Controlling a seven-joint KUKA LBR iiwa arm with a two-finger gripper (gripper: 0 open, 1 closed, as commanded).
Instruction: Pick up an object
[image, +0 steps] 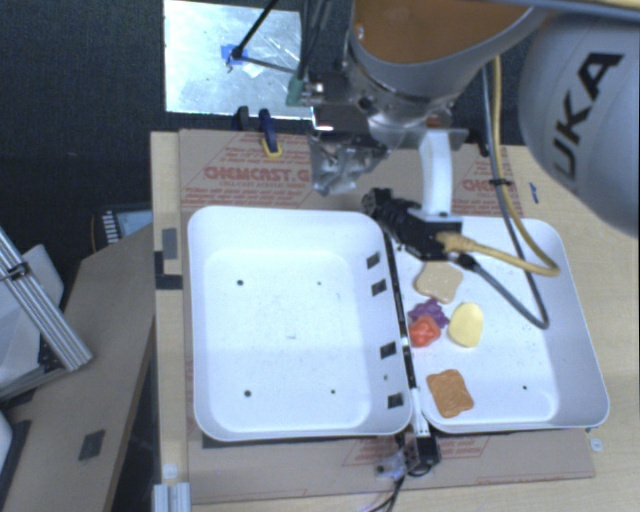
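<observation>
End effector (345, 168) sits above the far rim of the left white bin (215, 400), finger state can't tell. Right white bin (575, 390) holds a beige bread-shaped piece (439, 281), yellow lemon-like piece (466, 325), red-purple lump (426, 326) and orange-brown waffle-like slab (449, 392).

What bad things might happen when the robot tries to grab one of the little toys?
The purple toy, red toy and yellow toy lie bunched together, so the gripper might nudge or grab two at once. They also sit near the right bin's inner wall, which could block a finger. The yellow cable might drag across them.
</observation>
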